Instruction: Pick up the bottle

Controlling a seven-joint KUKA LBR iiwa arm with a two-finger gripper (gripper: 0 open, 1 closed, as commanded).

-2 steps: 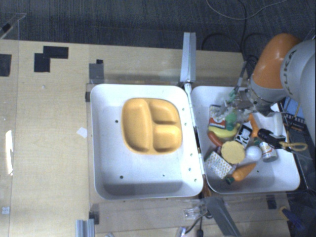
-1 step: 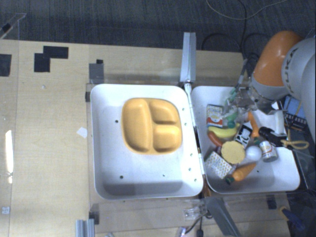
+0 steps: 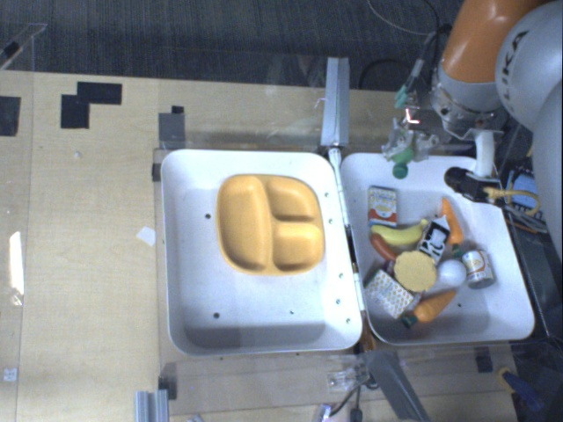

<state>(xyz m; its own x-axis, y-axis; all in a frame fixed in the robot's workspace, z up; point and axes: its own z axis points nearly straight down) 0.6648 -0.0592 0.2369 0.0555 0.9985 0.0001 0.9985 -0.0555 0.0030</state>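
The small orange bottle (image 3: 434, 307) lies among clutter, probably light, slick plastic; grasp mid-body. Gripper (image 3: 402, 155) hovers well apart; its opening I can't tell.

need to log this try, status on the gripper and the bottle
Gripper up over the right bin's far rim, nothing seen in it. Bottle, orange, lying at the near side of the pile. Yellow disc and silver packet crowd it.

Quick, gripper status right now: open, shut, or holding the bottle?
Gripper: cannot be told from this view. It sits above the far edge of the right bin, with nothing seen in its grasp.
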